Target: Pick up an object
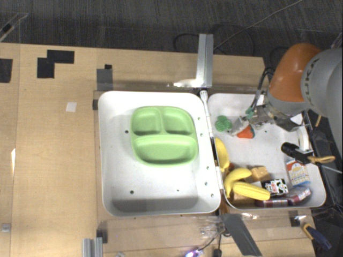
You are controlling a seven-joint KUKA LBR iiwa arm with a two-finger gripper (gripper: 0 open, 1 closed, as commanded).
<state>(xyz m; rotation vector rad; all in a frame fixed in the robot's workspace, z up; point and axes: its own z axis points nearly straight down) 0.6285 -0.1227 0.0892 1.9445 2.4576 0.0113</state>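
Right now my gripper hangs in the right bin's far end; the orange-red piece sits just nearside of it, green ball left. Grip state: I cannot tell.

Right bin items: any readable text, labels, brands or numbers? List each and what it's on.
None legible.
Black and white card: printed marks, too blurred to read.
Small packet with red and white label: print too small to read.
Dark wrapper at bin's front edge: no readable text.
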